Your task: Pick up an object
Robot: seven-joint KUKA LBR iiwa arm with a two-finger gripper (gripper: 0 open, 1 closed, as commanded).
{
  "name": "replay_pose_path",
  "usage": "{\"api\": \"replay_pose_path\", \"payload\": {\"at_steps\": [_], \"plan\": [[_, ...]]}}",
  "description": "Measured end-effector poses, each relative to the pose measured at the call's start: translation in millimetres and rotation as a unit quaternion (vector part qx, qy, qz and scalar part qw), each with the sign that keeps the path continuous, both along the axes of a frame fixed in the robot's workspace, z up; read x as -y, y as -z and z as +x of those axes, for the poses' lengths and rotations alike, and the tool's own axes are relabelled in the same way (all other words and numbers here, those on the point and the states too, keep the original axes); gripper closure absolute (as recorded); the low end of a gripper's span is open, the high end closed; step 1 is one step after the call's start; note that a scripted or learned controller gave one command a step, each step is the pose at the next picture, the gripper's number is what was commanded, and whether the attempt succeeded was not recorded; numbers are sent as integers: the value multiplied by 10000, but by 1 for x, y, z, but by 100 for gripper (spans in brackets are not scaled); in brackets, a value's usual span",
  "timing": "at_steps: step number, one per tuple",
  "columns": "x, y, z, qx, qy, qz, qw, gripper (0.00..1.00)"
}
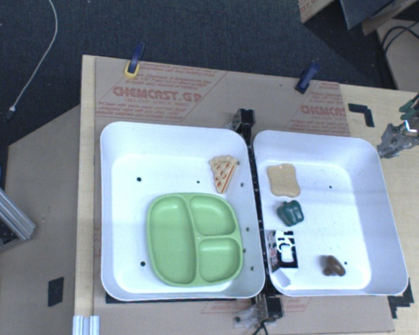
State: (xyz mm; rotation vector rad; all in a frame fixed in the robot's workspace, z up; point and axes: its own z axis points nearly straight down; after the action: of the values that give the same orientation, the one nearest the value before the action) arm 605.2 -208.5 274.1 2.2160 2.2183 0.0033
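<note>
Two shallow white plastic bins on the bench: left bin [114, 192], right bin [386, 213], touching along their inner walls.

One pale green three-compartment plastic plate [193, 238], in the left bin toward its near edge. One tan waffle-patterned wedge [223, 173], just beyond the plate, near the left bin's inner wall.

Grey two-finger gripper [403, 135], hovering just outside the right bin's far right corner. Open or closed: cannot tell at this size. Holds nothing visible.

Right bin, four loose candidates, each counted once: tan bread-shaped slice [283, 179] near the far left corner; dark green lump [290, 212] just nearer than it; black-and-white card [285, 248] against the left wall; small brown lump [334, 266] by the near edge.

All lie leftward and nearward of the gripper. Judged nearest: the tan slice. Pickup not yet begun.
</note>
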Motion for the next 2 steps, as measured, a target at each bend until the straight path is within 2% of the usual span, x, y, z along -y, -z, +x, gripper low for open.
{"api": "replay_pose_path", "payload": {"at_steps": [1,2], "plan": [[-62,1,1,-33,-28,28,10000,100],[-119,18,8,-41,-25,25,10000,100]]}}
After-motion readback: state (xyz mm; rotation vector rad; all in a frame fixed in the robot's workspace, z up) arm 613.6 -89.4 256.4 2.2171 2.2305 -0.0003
